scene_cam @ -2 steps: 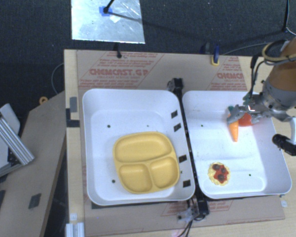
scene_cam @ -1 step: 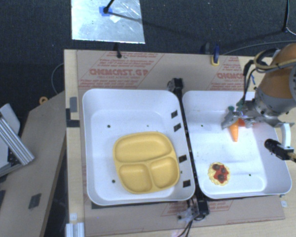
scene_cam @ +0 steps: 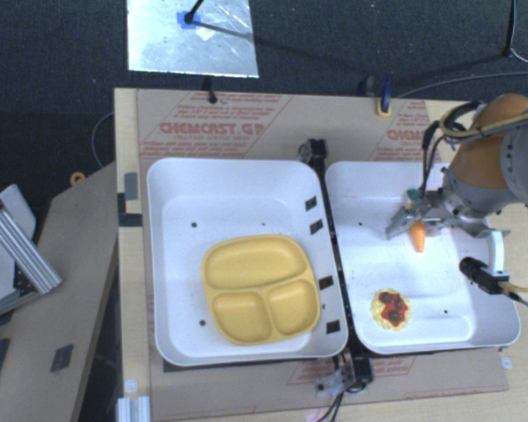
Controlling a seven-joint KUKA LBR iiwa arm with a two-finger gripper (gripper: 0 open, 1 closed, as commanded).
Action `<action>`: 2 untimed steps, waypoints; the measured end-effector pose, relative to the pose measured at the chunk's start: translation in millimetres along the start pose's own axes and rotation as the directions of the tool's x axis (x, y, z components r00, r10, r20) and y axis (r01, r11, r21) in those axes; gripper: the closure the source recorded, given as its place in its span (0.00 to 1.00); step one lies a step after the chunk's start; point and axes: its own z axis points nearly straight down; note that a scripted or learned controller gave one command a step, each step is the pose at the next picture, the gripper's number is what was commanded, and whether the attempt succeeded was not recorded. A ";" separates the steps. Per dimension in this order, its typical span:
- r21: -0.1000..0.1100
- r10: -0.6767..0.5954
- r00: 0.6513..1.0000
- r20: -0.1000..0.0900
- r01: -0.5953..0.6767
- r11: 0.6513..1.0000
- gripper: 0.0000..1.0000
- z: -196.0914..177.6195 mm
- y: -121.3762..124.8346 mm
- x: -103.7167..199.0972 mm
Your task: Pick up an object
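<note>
Orange is the cue here: a small toy carrot (scene_cam: 417, 236) hangs point-down at the hand (scene_cam: 411, 224), in the upper middle of the right bin (scene_cam: 488, 323). It looks pinched between the grey fingers near its green top, with most of its body below them. I judge it to be grasped, but the hold seems shallow.

Being taken so near one end, the carrot could swing or pivot as the arm rises, and its tapered, smooth shape might let it slide out downwards. If it drops, it would probably land on the bin floor near the small pizza-like toy (scene_cam: 391, 309), a yellow disc with red topping, which lies nearer the front of the same bin and well apart from the carrot. A loose cable and the black fitting (scene_cam: 478, 273) at the arm's side hang over the bin's right part and could brush the wall during a lift.

Fingers appear closed down to the carrot's width, not spread. Over in the left bin (scene_cam: 172, 236) rests a yellow compartment tray (scene_cam: 260, 287), far from the hand. Both bins sit on the counter (scene_cam: 238, 121).
</note>
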 end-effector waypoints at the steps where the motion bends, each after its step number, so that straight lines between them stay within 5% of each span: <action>1: -0.004 0.000 1.000 0.001 0.000 1.000 1.00 -12.7 1.1 -0.5; 2: -0.007 0.001 1.000 0.002 -0.001 1.000 1.00 -59.5 4.3 -7.9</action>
